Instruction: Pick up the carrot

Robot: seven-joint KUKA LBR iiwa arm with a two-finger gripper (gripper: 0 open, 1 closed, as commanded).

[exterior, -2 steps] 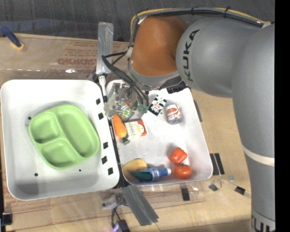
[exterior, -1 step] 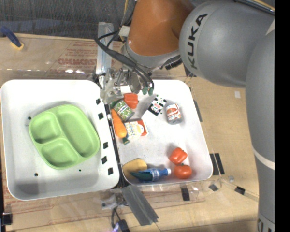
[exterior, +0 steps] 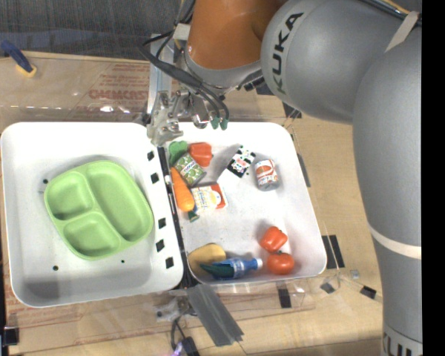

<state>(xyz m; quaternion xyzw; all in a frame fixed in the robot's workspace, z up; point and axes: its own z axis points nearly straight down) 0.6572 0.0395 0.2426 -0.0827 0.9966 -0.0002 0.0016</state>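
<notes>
Carrot: the small orange plastic carrot (exterior: 182, 192) lies in the right-hand shallow white bin (exterior: 305, 199), close against its left wall, long axis running roughly up and down the view.
Carrot's neighbours: a green packet with a printed label (exterior: 189, 169) sits at its upper end; a white and orange carton (exterior: 210, 197) lies just to its right, touching or nearly so.
Jaws: the grey metal two-finger gripper (exterior: 165, 127) hangs over the top of the divide between the two bins, above and apart from the carrot; nothing is seen between the jaws, and whether they are released or clenched I cannot tell.
Arm: the grey KUKA arm with the orange band (exterior: 230, 21) reaches in from the right and covers the upper right of the view.
Right bin, other items: a red-orange block (exterior: 201, 153) near the top, a black and white patterned carton (exterior: 241, 162), a small red-labelled tin (exterior: 266, 174), an orange-red pepper (exterior: 274, 239), a red tomato (exterior: 280, 263), a blue bottle (exterior: 236, 266) lying on its side, a yellow piece (exterior: 206, 254) beside it.
Left bin: the left-hand white bin (exterior: 22, 169) holds a light green three-compartment plate (exterior: 98, 208).
Worktop: the pale wooden worktop (exterior: 74, 76) carries both bins.
</notes>
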